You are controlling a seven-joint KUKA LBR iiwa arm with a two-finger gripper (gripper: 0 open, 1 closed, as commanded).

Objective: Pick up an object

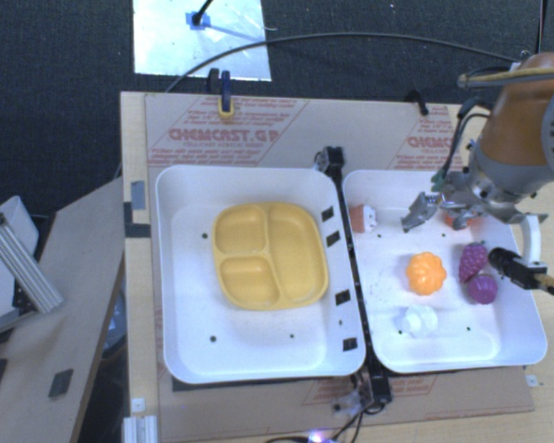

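My gripper hangs over the far part of the right bin, fingers spread and nothing between them. In front of it lie an orange pumpkin-shaped toy, a purple berry cluster and a round purple piece. A white lumpy object rests nearer the front. A small orange and white block sits by the bin's left wall, left of the gripper. A reddish bit peeks out under the wrist; what it is I cannot tell.
The left bin holds a yellow divided plate. A black divider strip runs between the bins. A black fitting on a cable reaches over the right bin's right side. The arm's orange band looms at the upper right.
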